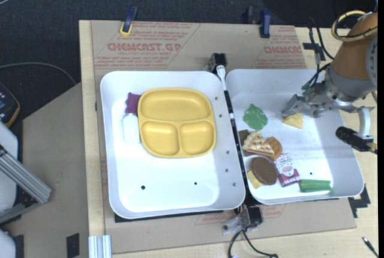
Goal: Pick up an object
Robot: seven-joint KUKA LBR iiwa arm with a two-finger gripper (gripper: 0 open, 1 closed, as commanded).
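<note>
- Camera view from above: two white bins are seen side by side on a brown bench (180,41).
- A yellow plate (177,120) with three parts is laid in the left bin (162,197).
- A purple thing (132,102) and a small white thing (130,128) are tucked just beside the plate's left edge.
- The gripper (300,108) is held low in the right bin (336,155), near its far right side.
- Whether anything is grasped cannot be told.
- A small yellow wedge (294,121) is seen just under the gripper, close to touching it; its long side runs left to right.
- A green leaf toy (255,117) is placed to the left of the wedge.
- A pizza slice toy (261,144) and a brown round cookie (264,170) are found nearer the front.
- A green stick (315,185) is laid flat near the front edge, its long side pointed left to right.
- A red and white packet (285,168) is set between the cookie and the stick.
</note>
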